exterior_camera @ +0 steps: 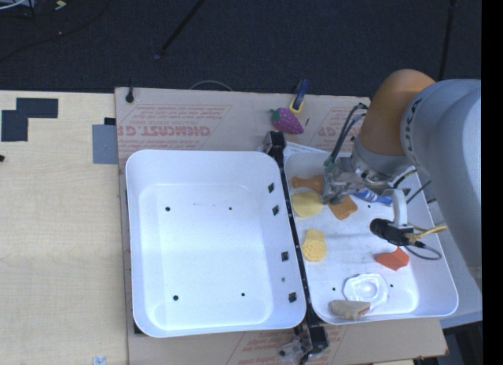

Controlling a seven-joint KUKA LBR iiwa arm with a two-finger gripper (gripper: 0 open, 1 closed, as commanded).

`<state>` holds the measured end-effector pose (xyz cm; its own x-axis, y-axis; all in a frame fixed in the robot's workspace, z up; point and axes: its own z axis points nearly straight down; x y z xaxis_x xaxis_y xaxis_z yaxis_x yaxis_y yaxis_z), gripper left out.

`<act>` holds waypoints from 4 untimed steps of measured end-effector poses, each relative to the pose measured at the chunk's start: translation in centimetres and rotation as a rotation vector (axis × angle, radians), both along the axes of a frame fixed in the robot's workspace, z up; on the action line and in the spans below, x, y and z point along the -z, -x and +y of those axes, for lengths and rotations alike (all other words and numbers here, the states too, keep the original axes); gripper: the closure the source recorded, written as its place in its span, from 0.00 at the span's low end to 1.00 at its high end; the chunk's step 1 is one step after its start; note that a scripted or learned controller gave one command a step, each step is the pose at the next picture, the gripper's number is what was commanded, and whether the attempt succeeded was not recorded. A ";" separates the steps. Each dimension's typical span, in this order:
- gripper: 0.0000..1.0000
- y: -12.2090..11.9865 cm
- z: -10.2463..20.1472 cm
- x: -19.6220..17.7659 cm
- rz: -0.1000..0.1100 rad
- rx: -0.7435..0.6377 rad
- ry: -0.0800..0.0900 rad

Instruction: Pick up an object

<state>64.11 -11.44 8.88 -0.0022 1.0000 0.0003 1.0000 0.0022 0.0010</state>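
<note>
My gripper (333, 190) is low in the right bin (424, 293), at its upper middle, reaching in from the right. It hangs right over a cluster of small things: a pale yellow piece (307, 205), an orange piece (309, 183) and a brown-orange block (343, 210). A blue and white item (371, 196) lies just right of it. Further down the bin sit a yellow corn-like piece (314, 245), a red piece (392, 259), a white cup-like object (365, 288) and a tan piece (348, 308). The arm hides the fingertips.
The left bin (157, 308) stands beside the right one, with a black divider strip (289, 230) between them. A purple grape toy (287, 121) and a blue-yellow item (299, 97) lie on the cardboard behind the bins.
</note>
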 end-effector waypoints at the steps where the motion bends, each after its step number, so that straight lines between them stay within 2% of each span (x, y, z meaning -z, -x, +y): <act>1: 1.00 9.2 -1.7 -9.1 0.003 0.005 0.000; 2: 1.00 3.5 2.0 -6.0 0.002 -0.001 -0.002; 3: 1.00 5.5 -2.6 -11.9 -0.002 0.006 0.002; 4: 0.00 5.5 -2.4 -11.5 0.003 0.004 0.000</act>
<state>58.58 -13.84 20.38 0.0016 1.0000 0.0002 1.0000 -0.0016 -0.0020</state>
